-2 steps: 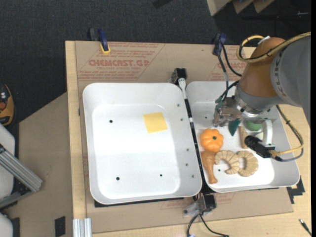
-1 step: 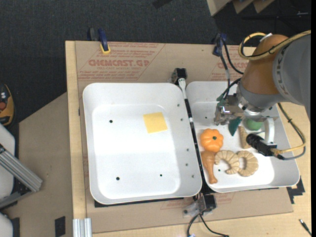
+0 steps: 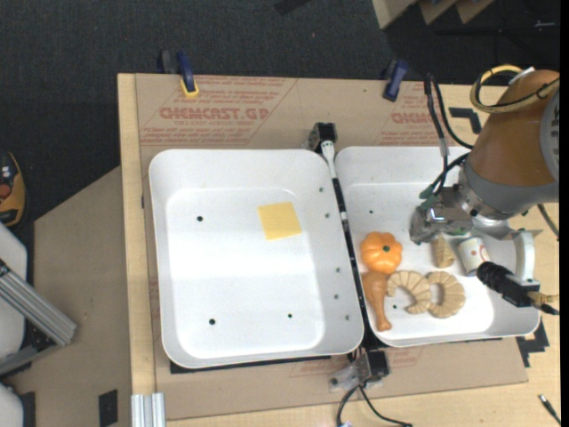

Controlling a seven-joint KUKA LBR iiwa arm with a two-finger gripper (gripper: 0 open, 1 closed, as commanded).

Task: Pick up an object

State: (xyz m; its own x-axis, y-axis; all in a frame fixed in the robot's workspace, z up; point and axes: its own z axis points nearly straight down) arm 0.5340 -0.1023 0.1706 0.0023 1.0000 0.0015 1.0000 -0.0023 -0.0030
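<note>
No object has been lifted yet: the grey metal gripper (image 3: 442, 223) is lowered into the right white bin (image 3: 391, 172) above a small tan piece (image 3: 442, 253), whether its fingers are released or clenched cannot be told

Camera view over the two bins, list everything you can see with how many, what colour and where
Shallow white plastic bins: two, white, side by side on the bench.
Flat yellow square slice: one, yellow, upper middle of the left bin.
Small round orange pumpkin-like toy: one, orange, left side of the right bin.
Orange-tan drumstick-shaped piece: one, lower left of the right bin.
Tan curved croissant-like pieces: two, tan, bottom of the right bin, side by side.
Blue clamps: two, blue, bench's far edge.
Grey arm with orange band: one, over the right bin.
Hand: one, metallic, low in the right bin beside the pumpkin-like toy.
</note>
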